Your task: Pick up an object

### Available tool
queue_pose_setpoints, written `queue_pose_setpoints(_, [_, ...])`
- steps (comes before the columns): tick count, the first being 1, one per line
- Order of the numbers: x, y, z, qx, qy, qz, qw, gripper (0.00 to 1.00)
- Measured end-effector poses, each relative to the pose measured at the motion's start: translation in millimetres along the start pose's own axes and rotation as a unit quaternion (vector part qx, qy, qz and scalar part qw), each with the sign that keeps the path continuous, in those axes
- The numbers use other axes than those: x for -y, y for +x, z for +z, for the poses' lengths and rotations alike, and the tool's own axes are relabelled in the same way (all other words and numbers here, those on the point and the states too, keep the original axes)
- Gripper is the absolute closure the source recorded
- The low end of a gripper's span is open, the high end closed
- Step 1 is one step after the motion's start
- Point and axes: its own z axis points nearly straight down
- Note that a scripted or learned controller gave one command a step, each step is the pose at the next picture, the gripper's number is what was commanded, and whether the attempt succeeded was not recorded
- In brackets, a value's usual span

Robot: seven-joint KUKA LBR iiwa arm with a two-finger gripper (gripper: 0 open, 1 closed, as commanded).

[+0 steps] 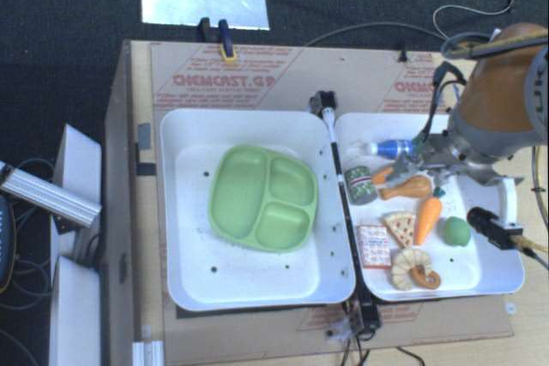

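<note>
The right bin (pixel 511 274) holds several toy foods: a clear bottle with a blue label (pixel 388 148), a green can (pixel 359 184), a brown drumstick (pixel 405 186), an orange carrot (pixel 426 220), a pizza slice (pixel 400 227), a green lime (pixel 456 231), a red-and-white packet (pixel 373 245) and a pretzel (pixel 415 268). My gripper (pixel 441 164) hangs low over the back of this bin, just right of the bottle and above the drumstick's thick end. The wrist hides its tips.
A green divided plate (pixel 262 198) lies in the left bin (pixel 189 270). A black-and-white part (pixel 496 227) sticks out over the right bin's right side. Cables run behind the bins, and the raised divider (pixel 340 184) separates them.
</note>
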Motion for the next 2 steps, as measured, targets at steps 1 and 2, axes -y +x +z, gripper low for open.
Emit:
queue_pose_setpoints(1, [-3.6,-55.4,97.1,0.0,-0.001,0.0,1.0,0.0])
queue_pose_setpoints(2, [-71.2,-46.8,115.9,0.0,-0.001,-0.001,1.0,0.0])
